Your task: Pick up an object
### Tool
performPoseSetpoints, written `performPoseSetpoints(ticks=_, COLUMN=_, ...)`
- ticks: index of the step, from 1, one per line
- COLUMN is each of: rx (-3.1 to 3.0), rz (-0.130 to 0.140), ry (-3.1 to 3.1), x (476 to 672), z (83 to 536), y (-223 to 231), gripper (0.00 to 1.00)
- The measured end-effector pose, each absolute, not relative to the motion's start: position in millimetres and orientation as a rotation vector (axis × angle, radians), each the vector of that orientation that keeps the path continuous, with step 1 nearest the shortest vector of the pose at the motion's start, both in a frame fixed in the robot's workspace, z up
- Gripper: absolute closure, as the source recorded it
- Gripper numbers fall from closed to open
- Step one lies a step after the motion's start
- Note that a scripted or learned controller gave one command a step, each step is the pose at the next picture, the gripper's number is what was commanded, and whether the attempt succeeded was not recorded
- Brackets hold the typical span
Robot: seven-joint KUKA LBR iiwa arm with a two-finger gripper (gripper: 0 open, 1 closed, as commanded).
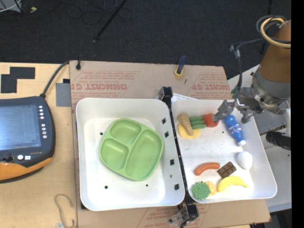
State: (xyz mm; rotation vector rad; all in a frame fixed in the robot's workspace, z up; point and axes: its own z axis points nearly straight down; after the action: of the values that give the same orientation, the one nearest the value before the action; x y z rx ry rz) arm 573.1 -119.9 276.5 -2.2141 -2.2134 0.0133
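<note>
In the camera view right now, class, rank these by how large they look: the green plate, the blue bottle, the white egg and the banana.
1. Green plate, by far the largest.
2. Blue bottle and banana look alike in size, so no ranking between them.
3. White egg, smallest.

High fixed camera; slanting down on bins [95,127].

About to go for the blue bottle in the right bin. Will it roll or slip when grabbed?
The blue bottle lies on its side on the bin's smooth floor, so a nudge across its length would probably roll it. Its round, glossy-looking body may slip between fingers; gripping across the width seems safest. It looks like a small toy, likely light.
</note>
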Motion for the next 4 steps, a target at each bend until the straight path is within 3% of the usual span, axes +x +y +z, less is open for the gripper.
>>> performPoseSetpoints(ticks=1, rx=-2.219, rz=0.002, ry=-2.223, x=575.0, z=283, y=-120, gripper=0.00)
performPoseSetpoints(ticks=4, rx=-2.216, rz=0.007, ry=-2.218, x=569.3, z=115, y=-126, gripper=0.00)
